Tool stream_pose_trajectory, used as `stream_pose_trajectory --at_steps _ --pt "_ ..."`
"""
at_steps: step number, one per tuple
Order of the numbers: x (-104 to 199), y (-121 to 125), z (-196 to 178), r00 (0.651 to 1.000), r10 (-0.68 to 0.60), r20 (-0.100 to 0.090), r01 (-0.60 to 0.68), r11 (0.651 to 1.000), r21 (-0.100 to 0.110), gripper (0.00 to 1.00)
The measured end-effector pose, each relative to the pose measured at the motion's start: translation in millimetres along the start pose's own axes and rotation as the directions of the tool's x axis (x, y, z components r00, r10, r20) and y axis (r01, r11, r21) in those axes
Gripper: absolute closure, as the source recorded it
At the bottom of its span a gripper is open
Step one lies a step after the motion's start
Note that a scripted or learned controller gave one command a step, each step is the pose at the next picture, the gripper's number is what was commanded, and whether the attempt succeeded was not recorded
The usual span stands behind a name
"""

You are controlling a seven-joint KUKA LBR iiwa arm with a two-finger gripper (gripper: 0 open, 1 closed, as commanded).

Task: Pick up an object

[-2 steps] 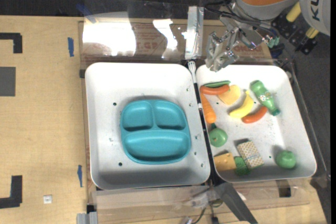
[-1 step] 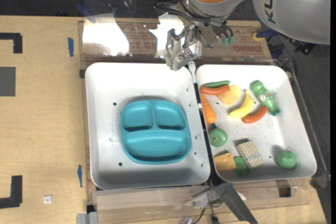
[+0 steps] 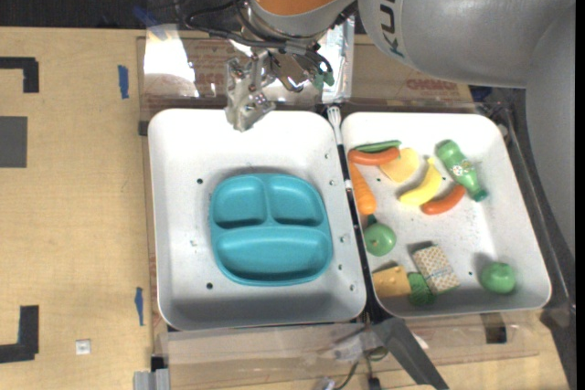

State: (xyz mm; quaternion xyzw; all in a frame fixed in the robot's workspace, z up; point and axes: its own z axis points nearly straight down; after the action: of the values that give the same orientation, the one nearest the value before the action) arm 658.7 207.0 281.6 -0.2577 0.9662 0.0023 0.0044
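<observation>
1. Nearest the camera, along the bench's (image 3: pixel 73 196) front edge, pale wood-grain board with black tape marks; both white bins sit on it, side by side.
2. Left bin (image 3: pixel 174 196): shallow, smooth, matte white plastic with rounded corners; it holds a teal divided tray (image 3: pixel 270 228), glossy, moulded into three compartments, lying flat.
3. Right bin (image 3: pixel 512 224): same form; it holds the candidate objects, all small toy foods of smooth plastic: a green ball (image 3: pixel 498 277) at the near right corner; a checked block (image 3: pixel 434 268) beside a yellow wedge (image 3: pixel 391 280); a green apple (image 3: pixel 379 238); a curved banana (image 3: pixel 420 187) touching a red pepper (image 3: pixel 441 201); a green bottle (image 3: pixel 460 167); an orange carrot (image 3: pixel 364 194) along the left wall; a second carrot (image 3: pixel 373 152) at the far side.
4. Farthest back, the gripper (image 3: pixel 245 110), bare metal, hangs over the far rim of the left bin, well apart from every toy; nothing lies between its tips; whether the claw is spread or pressed together cannot be told from this angle.
5. Progress, as a judgement: no object lifted; approach, closure and lift all remain.
</observation>
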Motion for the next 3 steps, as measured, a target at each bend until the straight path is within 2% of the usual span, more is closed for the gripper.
stream_pose_trajectory --at_steps 1,2,3 --pt "-15 14 76 0.999 0.046 -0.012 -0.046 0.999 -0.001 1.00" --pt "-18 11 -7 0.991 0.136 0.008 -0.137 0.991 0.003 1.00" --pt "-13 12 115 0.837 0.547 -0.011 -0.547 0.837 0.008 1.00"
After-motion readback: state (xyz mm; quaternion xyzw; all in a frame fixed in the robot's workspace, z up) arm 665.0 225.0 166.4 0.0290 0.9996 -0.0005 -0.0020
